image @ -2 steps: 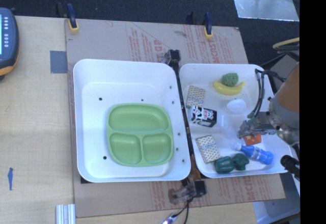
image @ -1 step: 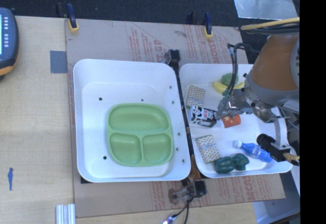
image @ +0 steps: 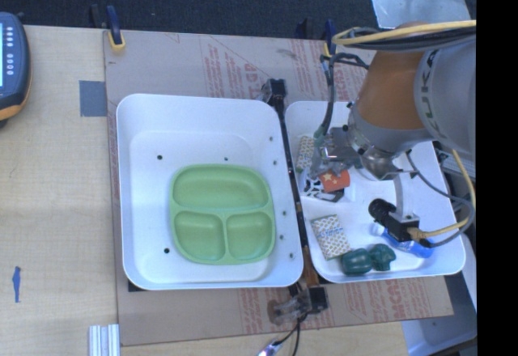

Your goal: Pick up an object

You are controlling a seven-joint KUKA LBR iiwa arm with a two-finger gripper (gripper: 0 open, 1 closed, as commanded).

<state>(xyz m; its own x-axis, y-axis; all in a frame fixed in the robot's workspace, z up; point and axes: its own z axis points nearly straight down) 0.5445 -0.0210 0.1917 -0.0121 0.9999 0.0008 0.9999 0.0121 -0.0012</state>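
Inside the left bin (image: pixel 129 184) we see a green divided plate (image: pixel 221 214); the right bin (image: pixel 447 265) holds a green toy (image: pixel 366 259) and patterned packet (image: pixel 329 235).

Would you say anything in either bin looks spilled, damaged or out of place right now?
Nothing stands out. The green divided plate lies flat in the left bin, and the right bin holds a loose jumble of small items below the gripper, with nothing over a rim.
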